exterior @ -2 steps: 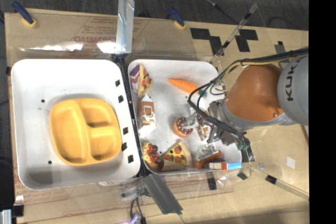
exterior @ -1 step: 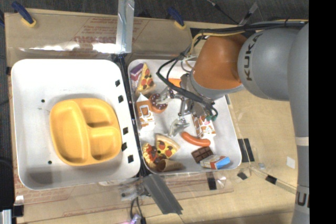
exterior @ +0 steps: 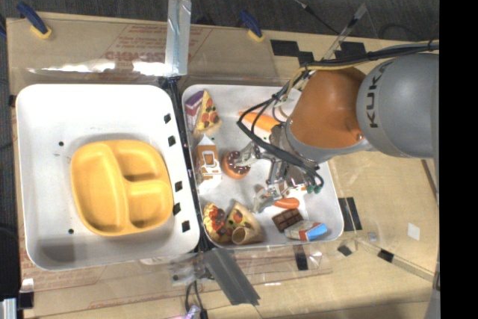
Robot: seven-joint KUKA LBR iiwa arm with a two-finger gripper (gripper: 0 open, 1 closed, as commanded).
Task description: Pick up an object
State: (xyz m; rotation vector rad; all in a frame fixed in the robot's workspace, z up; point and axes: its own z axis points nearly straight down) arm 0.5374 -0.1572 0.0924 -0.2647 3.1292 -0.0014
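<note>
Reaching in from the right edge of the surface (exterior: 388, 265), grey KUKA arm (exterior: 399, 104) with its orange band (exterior: 325, 112) bent over the right white bin (exterior: 246, 95). End effector (exterior: 278, 187) low over that bin's lower middle, tangled among dark cables; width of its opening impossible to tell, and nothing seen clamped in it.

Scattered in the right bin, small toy foods: a pizza slice (exterior: 206, 113) near the upper left corner, a small brown-and-white block (exterior: 208, 163) along the left wall, a round brown doughnut-like piece (exterior: 237, 164) just beside it, an orange carrot-shaped piece (exterior: 258, 122) partly under the arm. Just beside the end effector, a red-orange sausage-shaped piece (exterior: 287, 203); whether touching it, cannot tell. Below that, a dark chocolate-coloured block (exterior: 287, 220) and a blue-and-red carton (exterior: 312, 231) near the lower right corner. At the lower left corner, a second pizza piece (exterior: 228, 222) with a small tan cup-like item (exterior: 240, 236) against it.

Resting in the left white bin (exterior: 45, 108), near its centre, a yellow divided plate (exterior: 123, 184) with three compartments.
</note>
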